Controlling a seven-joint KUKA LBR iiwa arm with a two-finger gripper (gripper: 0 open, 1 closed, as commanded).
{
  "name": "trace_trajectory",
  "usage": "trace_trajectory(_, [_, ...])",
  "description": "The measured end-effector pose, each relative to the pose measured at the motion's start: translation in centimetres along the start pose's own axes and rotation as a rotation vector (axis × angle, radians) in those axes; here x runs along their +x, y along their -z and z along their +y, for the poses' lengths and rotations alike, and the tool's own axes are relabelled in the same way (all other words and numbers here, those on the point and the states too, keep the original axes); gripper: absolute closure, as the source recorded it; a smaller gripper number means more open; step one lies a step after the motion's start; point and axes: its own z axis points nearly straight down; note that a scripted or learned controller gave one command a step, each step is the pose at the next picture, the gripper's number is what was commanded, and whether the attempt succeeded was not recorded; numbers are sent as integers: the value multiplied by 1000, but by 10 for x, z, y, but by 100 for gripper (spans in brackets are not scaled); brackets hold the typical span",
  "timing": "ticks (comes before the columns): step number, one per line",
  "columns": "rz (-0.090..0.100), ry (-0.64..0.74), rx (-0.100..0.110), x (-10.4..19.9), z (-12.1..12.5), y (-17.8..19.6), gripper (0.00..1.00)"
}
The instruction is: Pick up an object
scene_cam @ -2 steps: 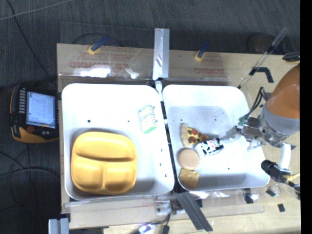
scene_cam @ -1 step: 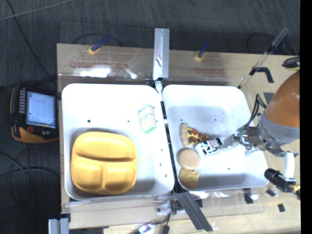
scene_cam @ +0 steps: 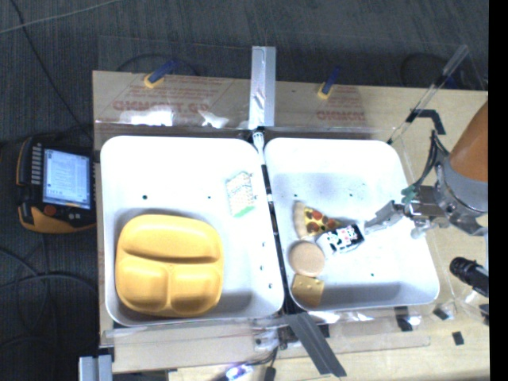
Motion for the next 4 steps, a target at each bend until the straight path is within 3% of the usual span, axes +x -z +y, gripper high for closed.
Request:
trace_trajectory(1, [2,-123,2,42,41,-45,0])
trace_trajectory(2, [0,-87,4,78,5,-63,0])
trace_trajectory(3, [0,-127,3,77,-7,-67,0])
trace_trajectory(4, [-1,-75,-5,54,36,-134,0])
